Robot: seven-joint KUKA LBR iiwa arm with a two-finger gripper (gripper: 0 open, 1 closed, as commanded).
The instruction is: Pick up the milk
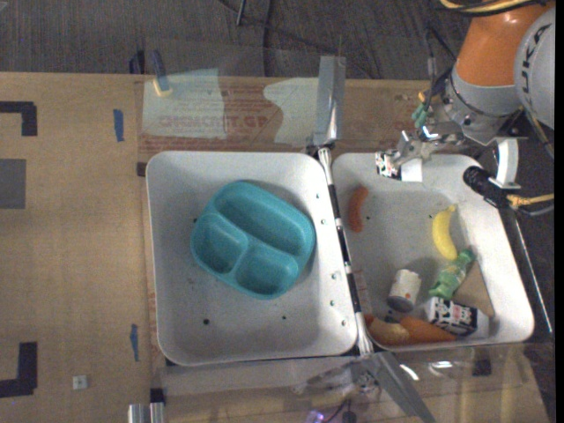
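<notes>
Two bins: milk [456, 315] lies in right bin [520, 320], near front edge, beside bottle [451, 274] and carrot [426, 330]. Gripper [398, 165] hangs over rear rim; finger state cannot be determined.

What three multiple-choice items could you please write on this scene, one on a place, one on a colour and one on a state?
1. Which bin holds the teal plate?
A. the left bin
B. the right bin
C. neither

2. What colour is the banana?
A. green
B. yellow
C. red

3. How is the milk carton placed?
A. lifted above the bins
B. on the teal plate
C. lying on the right bin's floor beside the carrot

Answers:
1 A, since the plate sits in the middle of the left bin.
2 B, since the banana is plainly yellow.
3 C, since the carton lies by the bin's near right corner, well apart from the gripper at its far rim.
</notes>
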